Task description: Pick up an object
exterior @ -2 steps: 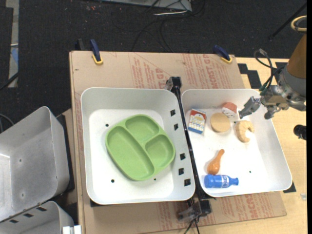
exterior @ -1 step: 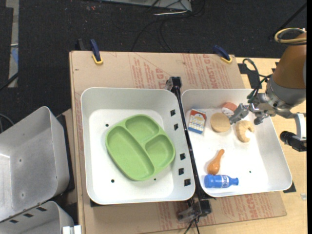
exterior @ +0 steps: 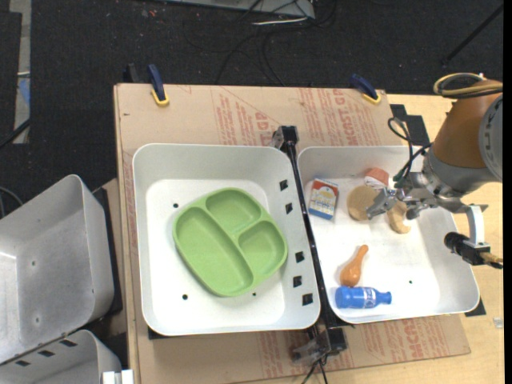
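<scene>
The right bin point(exterior: 448, 286) holds several objects. A small white, red and blue carton point(exterior: 323, 198) lies near its left wall. Beside it are a round tan disc point(exterior: 362, 203), a red-orange piece point(exterior: 377, 174) and a pale tan lump point(exterior: 399, 222). An orange gourd-shaped toy point(exterior: 354, 266) and a blue bottle point(exterior: 362, 297) lie toward the front. My gripper point(exterior: 394, 202) hangs low over the back of this bin, between the tan disc and the tan lump and close to both. Nothing is visibly held.
The left bin point(exterior: 148, 214) holds a green divided plate point(exterior: 230, 241). A black divider point(exterior: 302, 214) runs between the bins. A grey tub point(exterior: 48, 254) stands off the bench's left side. Two blue-and-yellow clamps point(exterior: 158, 86) point(exterior: 368, 90) grip the bench's far edge.
</scene>
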Controlling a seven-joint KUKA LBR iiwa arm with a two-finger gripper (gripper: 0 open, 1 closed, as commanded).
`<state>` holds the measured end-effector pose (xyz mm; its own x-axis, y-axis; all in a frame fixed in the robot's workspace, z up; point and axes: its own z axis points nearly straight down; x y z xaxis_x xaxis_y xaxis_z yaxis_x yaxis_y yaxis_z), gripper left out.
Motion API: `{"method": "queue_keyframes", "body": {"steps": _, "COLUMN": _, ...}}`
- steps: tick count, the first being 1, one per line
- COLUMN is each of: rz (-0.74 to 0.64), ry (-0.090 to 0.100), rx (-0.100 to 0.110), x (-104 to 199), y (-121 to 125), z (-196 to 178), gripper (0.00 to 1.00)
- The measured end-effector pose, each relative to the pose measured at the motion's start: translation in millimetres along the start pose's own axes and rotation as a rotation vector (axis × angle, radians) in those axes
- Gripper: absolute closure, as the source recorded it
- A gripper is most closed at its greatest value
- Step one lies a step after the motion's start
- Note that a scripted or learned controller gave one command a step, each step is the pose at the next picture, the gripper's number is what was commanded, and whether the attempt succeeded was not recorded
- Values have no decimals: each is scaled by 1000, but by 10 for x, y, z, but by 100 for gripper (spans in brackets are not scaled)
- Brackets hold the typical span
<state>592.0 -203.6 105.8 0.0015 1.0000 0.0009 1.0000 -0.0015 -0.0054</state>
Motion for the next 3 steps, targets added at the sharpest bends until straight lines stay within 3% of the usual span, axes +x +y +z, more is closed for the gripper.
{"method": "queue_keyframes", "body": {"steps": 1, "rz": -1, "ry": -3, "rx": -9, "x": -3, "y": 25, "z": -151, "gripper": 100}}
{"method": "queue_keyframes", "body": {"steps": 2, "rz": 0, "ry": -4, "rx": -12, "x": -87, "y": 18, "z": -753, "gripper": 100}}
{"method": "queue_keyframes", "body": {"steps": 3, "rz": -5, "ry": -3, "rx": -13, "x": 18, "y": 55, "z": -1303, "gripper": 100}}
